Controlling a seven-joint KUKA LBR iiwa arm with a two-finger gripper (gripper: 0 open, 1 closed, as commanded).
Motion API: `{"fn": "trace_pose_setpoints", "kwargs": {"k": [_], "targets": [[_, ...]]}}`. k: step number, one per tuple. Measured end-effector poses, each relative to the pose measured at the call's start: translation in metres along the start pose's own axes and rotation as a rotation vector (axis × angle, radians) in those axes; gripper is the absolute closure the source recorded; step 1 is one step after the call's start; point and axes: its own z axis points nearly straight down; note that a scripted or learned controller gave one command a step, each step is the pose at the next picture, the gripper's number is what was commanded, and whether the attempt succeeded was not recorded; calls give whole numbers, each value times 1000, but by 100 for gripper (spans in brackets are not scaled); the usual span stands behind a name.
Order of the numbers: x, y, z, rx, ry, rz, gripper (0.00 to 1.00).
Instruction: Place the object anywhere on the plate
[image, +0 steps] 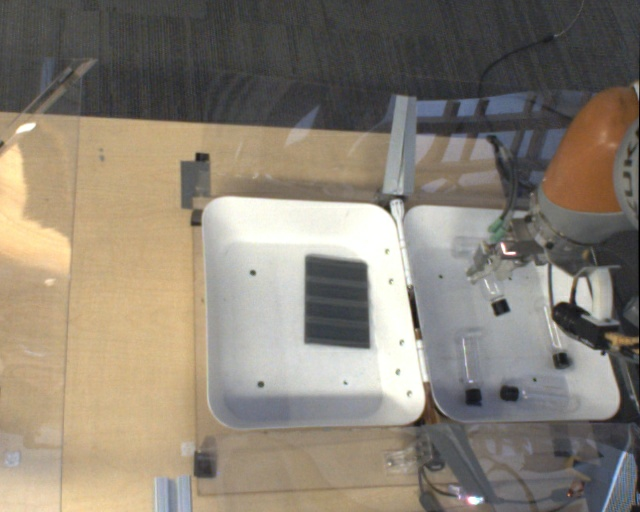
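A dark grey ridged plate lies flat in the middle of the left bin. Several clear tubes with black caps lie in the right bin. One tube lies near the front left, another tube along the front wall, and a third tube toward the right. My gripper hangs over the back of the right bin. A small clear tube with a black cap sits right under its tip; whether it is held or lying on the floor is unclear.
A metal post stands behind the gap between the bins. Black cables hang from the arm over the right bin's right side. Bare wooden bench stretches to the left.
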Motion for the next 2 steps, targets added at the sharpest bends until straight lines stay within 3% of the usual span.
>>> {"fn": "trace_pose_setpoints", "kwargs": {"k": [1, 2], "targets": [[66, 71, -37, -1, 0, 170, 100], [146, 108, -12, -1, 2, -239, 100]]}}
